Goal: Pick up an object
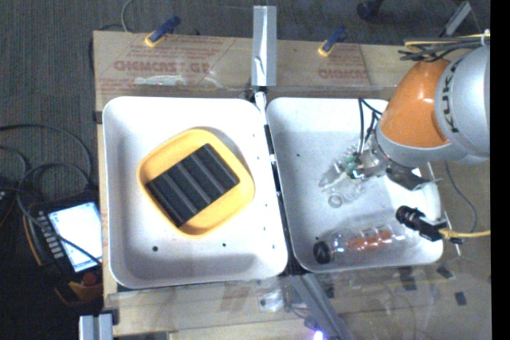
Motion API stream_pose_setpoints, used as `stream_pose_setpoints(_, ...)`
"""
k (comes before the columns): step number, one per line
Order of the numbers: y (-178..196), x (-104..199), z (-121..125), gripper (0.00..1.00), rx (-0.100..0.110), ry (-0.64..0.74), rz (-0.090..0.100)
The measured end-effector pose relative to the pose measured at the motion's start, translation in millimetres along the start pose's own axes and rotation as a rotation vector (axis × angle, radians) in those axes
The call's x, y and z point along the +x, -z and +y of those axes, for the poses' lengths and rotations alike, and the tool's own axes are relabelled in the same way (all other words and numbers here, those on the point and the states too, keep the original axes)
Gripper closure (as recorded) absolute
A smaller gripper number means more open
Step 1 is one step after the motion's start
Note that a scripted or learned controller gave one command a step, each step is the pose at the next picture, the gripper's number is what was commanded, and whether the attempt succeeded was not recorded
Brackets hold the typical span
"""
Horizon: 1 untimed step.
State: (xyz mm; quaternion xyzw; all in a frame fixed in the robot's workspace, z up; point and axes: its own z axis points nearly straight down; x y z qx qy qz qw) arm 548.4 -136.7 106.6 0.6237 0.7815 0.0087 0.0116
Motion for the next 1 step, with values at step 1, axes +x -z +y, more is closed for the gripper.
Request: stream_pose_setpoints(1,76.1,61.6,51.4,1.00,0.027,0.055,0.008)
